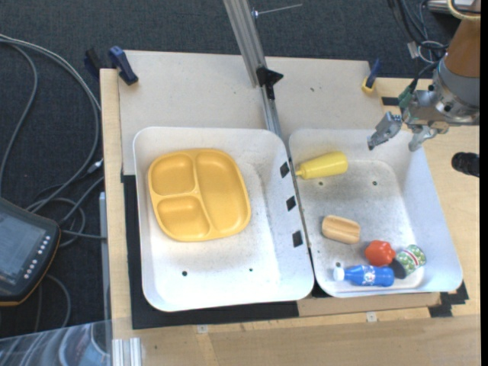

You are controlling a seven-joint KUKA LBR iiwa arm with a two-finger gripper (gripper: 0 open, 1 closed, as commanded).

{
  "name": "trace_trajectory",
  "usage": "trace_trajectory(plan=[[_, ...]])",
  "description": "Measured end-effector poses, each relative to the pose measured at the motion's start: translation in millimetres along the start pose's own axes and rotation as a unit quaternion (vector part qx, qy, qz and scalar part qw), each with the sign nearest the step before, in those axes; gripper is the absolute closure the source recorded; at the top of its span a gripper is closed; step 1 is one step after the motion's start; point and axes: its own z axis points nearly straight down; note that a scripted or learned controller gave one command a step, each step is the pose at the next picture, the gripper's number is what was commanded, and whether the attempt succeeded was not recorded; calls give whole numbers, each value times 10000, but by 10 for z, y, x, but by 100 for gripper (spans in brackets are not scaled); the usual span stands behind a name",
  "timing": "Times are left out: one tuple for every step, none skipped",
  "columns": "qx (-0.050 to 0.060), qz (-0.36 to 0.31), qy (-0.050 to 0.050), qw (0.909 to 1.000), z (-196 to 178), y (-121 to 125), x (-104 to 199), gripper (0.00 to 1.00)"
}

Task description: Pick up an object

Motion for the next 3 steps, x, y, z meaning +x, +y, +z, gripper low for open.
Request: trace_trajectory(plan=[[2, -4, -3, 10000, 1, 0, 1, 0], [24, 3, 1, 10000, 571, 76, -34, 0], [22, -3, 2, 10000, 1035, 121, 35, 0]])
